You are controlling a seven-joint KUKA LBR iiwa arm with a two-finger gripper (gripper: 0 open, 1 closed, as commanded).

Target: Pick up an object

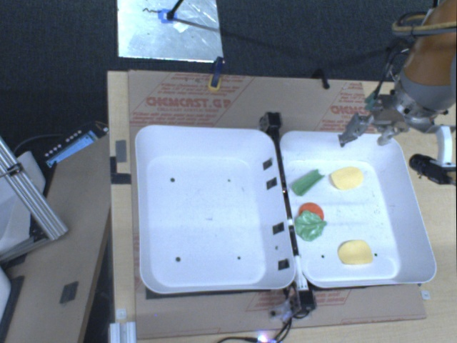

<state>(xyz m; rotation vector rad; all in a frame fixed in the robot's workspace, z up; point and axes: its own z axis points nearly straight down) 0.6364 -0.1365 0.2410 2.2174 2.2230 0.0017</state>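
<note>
Gripper (370, 135) fingers spread apart, nothing between them; it hangs over the back edge of the right bin (407, 213). Just below it lies the upper yellow piece (346, 178), with a green wedge (307, 183) to its left. Further forward: a red piece (311, 210) touching a leafy green piece (310, 226), then the lower yellow piece (355, 252). Left bin (207, 206) alongside. Nothing lies between the fingers and the upper yellow piece.

White bins (207, 138); two yellow pieces (346, 178) (355, 252), green stick (307, 182), red-and-green toy (310, 220); orange-banded grey arm (428, 63) at 2 o'clock.
</note>
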